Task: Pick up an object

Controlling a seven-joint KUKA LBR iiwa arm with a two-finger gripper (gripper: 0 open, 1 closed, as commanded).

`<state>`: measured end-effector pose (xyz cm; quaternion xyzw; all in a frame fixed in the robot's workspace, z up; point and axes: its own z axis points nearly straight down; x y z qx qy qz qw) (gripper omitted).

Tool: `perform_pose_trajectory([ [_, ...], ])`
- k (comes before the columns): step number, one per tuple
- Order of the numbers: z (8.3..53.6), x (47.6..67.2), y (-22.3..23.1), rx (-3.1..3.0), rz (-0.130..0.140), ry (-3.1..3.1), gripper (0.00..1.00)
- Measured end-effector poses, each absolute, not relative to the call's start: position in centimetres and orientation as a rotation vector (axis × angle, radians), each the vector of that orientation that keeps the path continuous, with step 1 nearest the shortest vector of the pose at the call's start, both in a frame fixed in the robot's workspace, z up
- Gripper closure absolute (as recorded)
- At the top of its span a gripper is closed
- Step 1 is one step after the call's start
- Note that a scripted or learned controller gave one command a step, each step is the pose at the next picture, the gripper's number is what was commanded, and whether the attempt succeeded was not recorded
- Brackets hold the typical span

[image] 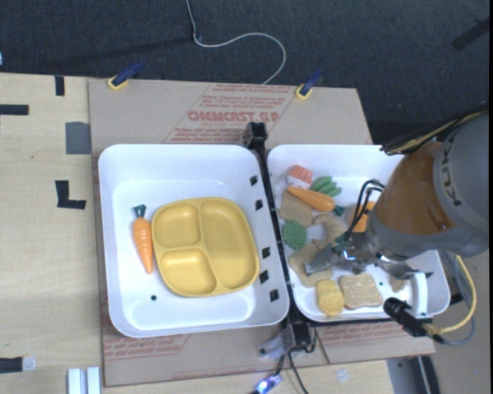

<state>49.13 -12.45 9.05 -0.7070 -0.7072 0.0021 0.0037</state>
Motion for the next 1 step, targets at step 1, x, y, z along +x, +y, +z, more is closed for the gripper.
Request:
perform_pose_trajectory([
  [1, 8.58, 49.15, -12.47, -2.221, 0.001, -2.221, 0.0],
])
